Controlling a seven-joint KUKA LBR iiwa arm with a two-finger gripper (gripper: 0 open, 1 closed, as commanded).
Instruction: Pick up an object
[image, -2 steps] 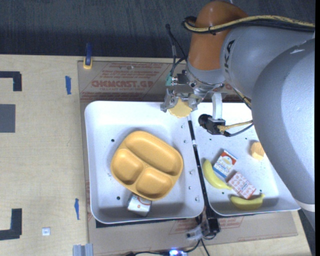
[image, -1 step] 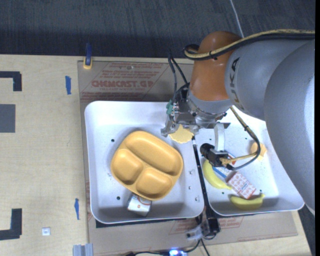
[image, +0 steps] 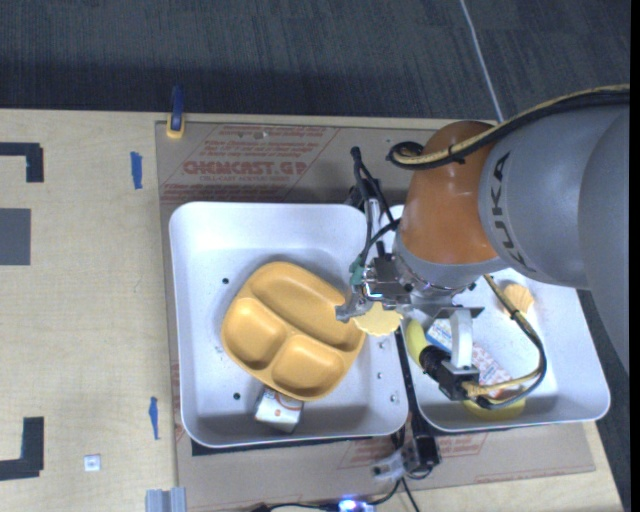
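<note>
A yellow divided plate (image: 285, 328) lies tilted in the left bin (image: 200, 250). A small white and tan box (image: 277, 410) sits by the plate's near edge. My gripper (image: 362, 303) hangs under the orange-banded wrist, over the divider between the bins and at the plate's right rim. A small pale yellow round piece (image: 380, 321) shows just below the gripper. In the right bin (image: 585, 385) lie a banana-like yellow item (image: 497, 399) and a colourful packet (image: 487, 362), partly hidden by the arm.
The grey arm (image: 560, 190) covers most of the right bin. Black cables (image: 530, 345) loop over its contents. Another yellow item (image: 516, 296) lies by the arm's right side. The wooden bench (image: 80, 300) stretches to the left.
</note>
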